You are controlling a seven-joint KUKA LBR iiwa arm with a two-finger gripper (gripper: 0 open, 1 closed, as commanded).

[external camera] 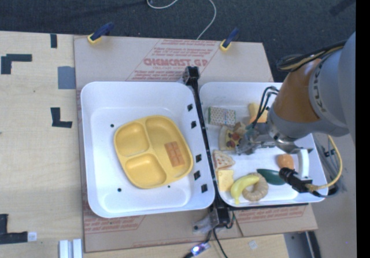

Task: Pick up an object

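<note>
The right bin [300, 196] holds several toy foods: a pale green square wafer [222, 115], a mixed red-and-brown piece [234, 133], a toast slice [223, 160], a yellow cheese block [225, 180], a banana [243, 185], a tan ring [257, 192], a dark green piece [268, 174], an orange ball [285, 161] and a yellow piece [254, 110]. My gripper [247, 142] is low over the middle of this bin, just right of the red-and-brown piece. The wrist hides what lies under it.
The left bin [98, 106] holds a yellow divided plate [136, 141] with a brown rectangular piece [175, 153] on its right side. A black divider [199, 129] runs between the bins. The grey arm [324, 95] with its orange band crosses the right bin's right side.
</note>
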